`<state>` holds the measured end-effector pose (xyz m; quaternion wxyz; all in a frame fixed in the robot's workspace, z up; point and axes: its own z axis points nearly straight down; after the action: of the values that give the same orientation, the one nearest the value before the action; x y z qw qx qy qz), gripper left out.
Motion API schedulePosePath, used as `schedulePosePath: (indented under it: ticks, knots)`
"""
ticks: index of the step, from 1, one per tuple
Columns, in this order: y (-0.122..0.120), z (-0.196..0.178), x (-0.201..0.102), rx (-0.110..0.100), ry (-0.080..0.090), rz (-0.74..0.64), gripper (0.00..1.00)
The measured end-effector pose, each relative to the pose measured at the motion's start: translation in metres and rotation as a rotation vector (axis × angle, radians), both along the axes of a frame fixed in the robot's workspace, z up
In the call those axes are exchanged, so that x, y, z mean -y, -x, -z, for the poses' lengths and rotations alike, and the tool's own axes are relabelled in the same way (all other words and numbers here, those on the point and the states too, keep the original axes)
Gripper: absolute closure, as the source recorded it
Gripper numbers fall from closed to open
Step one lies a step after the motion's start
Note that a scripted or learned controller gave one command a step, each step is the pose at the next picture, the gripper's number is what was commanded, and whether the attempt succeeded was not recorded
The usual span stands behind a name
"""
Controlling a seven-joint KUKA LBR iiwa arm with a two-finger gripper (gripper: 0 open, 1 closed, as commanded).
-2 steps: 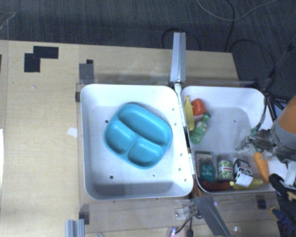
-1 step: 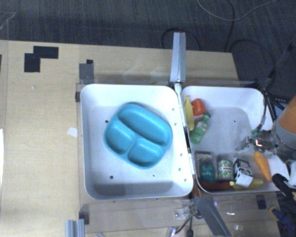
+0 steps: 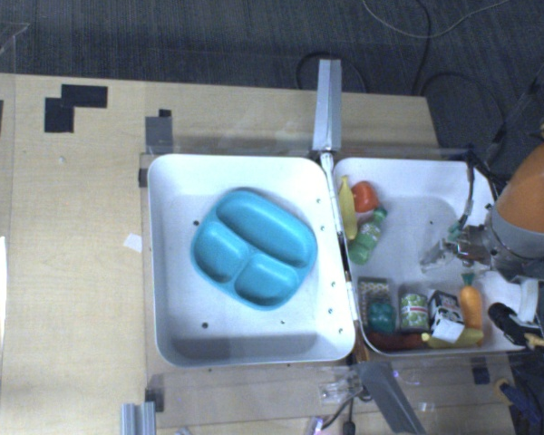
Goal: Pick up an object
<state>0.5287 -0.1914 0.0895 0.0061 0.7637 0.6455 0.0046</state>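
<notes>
Desk: light wood, carrying two shallow white bins side by side.
Left bin: one blue divided tray is seen lying near its middle, set at a slant.
Right bin: small objects are gathered along the left wall and the near wall.
Left wall group: a yellow banana is seen against the wall, a red tomato just beside it, and a green bottle below them, tilted.
Near wall group: a teal item, a green can, a black-and-white box, an orange carrot and a white tag are noted, close together.
Arm: grey with an orange band, entering from the right over the right bin.
Tool: seen low over a bare part of the right bin floor, above the near wall group and apart from it.
Tool state: cannot be told; nothing is seen held.
</notes>
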Motion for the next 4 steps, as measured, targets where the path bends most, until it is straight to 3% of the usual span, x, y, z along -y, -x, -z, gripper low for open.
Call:
schedulePosePath:
  ticks: [1, 2, 3, 4]
  knots:
    - [0.037, 0.000, 0.006, -0.001, -0.002, -0.005, 0.00]
    - [0.035, -0.011, 0.005, 0.004, -0.002, -0.009, 1.00]
    - [0.040, -0.114, -0.053, -0.010, -0.003, 0.007, 1.00]
    - [0.033, -0.040, -0.075, 0.013, 0.000, -0.019, 1.00]
